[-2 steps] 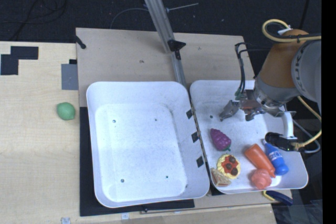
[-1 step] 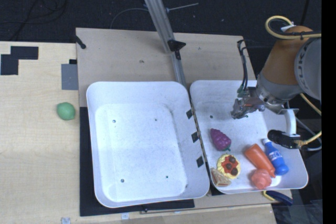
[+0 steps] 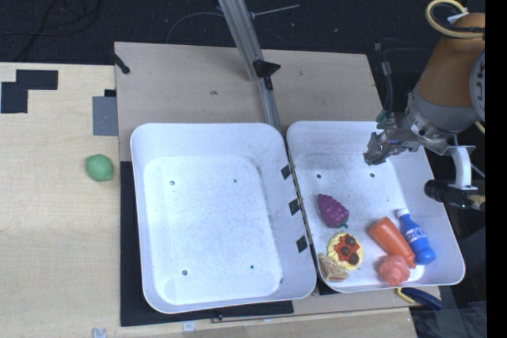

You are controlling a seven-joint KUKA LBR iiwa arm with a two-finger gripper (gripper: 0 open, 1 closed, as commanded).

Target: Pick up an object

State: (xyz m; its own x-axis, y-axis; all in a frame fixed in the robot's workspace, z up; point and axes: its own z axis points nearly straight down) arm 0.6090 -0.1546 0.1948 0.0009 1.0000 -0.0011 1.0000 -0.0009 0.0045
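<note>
My gripper [image 3: 377, 151] hangs over the upper right part of the right bin [image 3: 348, 140], with nothing seen between its fingers. Lower in that bin lie a purple grape bunch [image 3: 333, 210], a yellow pizza slice toy [image 3: 345, 250], a tan piece [image 3: 332, 268] beside it, an orange carrot-like item [image 3: 390, 237], a blue and white bottle [image 3: 415, 236] and a pink-red round item [image 3: 394, 270]. The gripper stands well above and apart from all of them.
The left bin [image 3: 207, 214] sits beside the right one, joined by black clips [image 3: 294, 206]. A green ball [image 3: 100, 168] rests on the bench left of the bins. A slanted metal rail [image 3: 244, 36] rises behind the bins.
</note>
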